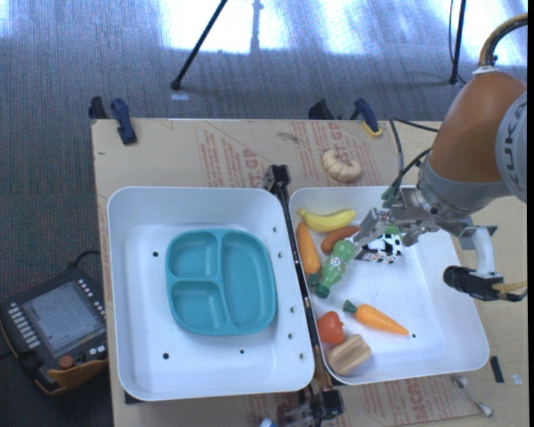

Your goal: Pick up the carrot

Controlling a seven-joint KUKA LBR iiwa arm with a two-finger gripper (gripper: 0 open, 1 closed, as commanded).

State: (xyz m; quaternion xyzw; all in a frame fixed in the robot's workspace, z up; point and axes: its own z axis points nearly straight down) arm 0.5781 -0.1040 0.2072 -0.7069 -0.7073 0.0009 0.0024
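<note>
You have two white bins on the tabletop (205,149): the left bin (133,221) holds one teal divided plate (221,281), and the right bin (445,327) holds everything else. Taking the green bottle (335,267) as your landmark, count two carrots: the task carrot (376,318) lies below and to its right on bare bin floor, leafy end toward the bottle, and a second carrot (307,249) lies just left of it along the bin wall. One banana (328,219) sits above the bottle, one red sausage (339,237) just above it, one tomato (331,327) and one bread roll (350,354) below. The gripper (383,234) hangs right of the bottle, over a black-and-white toy (384,247), well apart from the task carrot. You cannot tell how far its fingers stand apart.
</note>
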